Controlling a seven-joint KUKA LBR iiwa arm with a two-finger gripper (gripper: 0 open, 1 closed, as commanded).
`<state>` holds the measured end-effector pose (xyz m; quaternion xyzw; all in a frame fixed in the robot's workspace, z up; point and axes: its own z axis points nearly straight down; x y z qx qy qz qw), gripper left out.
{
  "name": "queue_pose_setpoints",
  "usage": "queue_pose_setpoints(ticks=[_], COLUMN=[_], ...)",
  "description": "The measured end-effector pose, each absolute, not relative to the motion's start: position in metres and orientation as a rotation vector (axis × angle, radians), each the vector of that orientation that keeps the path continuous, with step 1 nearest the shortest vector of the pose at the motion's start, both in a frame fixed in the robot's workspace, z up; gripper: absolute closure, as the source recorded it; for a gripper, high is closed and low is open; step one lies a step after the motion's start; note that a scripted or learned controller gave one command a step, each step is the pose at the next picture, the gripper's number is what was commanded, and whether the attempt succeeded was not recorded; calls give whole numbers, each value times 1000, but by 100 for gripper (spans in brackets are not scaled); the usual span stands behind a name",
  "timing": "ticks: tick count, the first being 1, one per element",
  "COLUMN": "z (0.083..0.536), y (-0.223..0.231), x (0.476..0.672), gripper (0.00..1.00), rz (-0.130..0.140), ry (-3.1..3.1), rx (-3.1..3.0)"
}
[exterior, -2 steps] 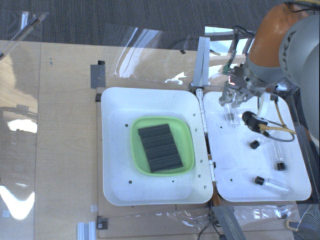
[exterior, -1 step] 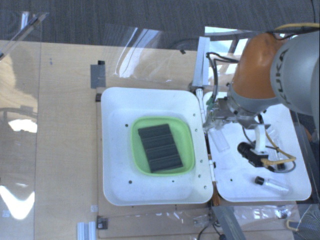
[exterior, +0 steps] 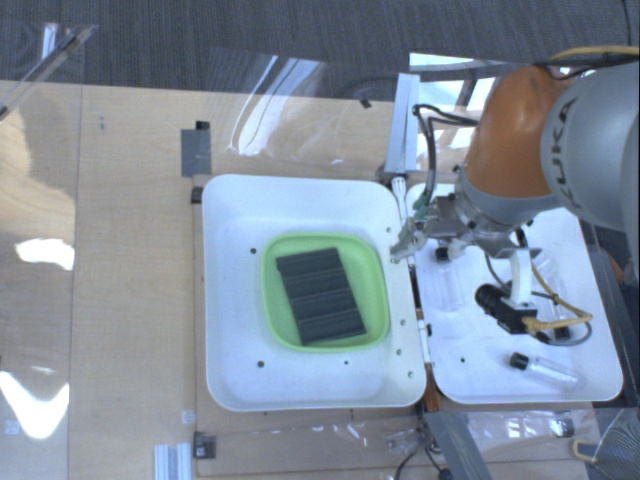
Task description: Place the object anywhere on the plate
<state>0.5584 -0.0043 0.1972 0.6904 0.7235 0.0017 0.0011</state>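
The arm (exterior: 560, 138) hangs over the right bin's (exterior: 590, 368) back edge, its gripper (exterior: 412, 236) by the seam, grip state impossible to tell, while the left bin (exterior: 225, 298) carries the green plate (exterior: 375, 288) centrally with white margin all around, the dark ridged block (exterior: 320, 296) on it, long axis front-to-back, slightly slanted.

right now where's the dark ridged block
In the camera view it lies on the green plate in the left bin; dark ridged block.

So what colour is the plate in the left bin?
Light green plate, seen in the camera view, with a dark grey ribbed block on it.
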Motion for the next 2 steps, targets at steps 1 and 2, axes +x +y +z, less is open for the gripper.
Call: queue_pose_setpoints(ticks=[1, 2], z=[237, 229], y=[34, 4], x=[534, 506], gripper=[0, 0], rz=[10, 6], ry=[2234, 2172], rx=[2202, 2266])
